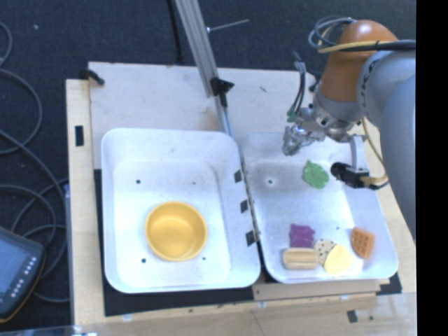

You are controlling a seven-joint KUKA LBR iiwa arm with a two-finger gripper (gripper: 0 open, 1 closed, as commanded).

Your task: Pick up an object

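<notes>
My gripper point(292, 143) hangs over the far left part of the right bin point(269, 187), with nothing seen between its fingers. A green leafy toy point(316, 174) lies just right of and nearer than the gripper. Along the bin's near edge lie a purple piece point(302, 235), a tan bread roll point(300, 259), a spotted cracker point(323, 248), a yellow wedge point(339, 261) and an orange waffle point(362, 242). A yellow bowl point(176, 230) stands in the left bin point(126, 159).
A slanted metal pole point(199, 40) runs down to the far edge between the bins. A black and yellow fitting point(352, 176) sits at the right bin's right rim. Cables lie on the dark floor at left, beside a tablet point(17, 271).
</notes>
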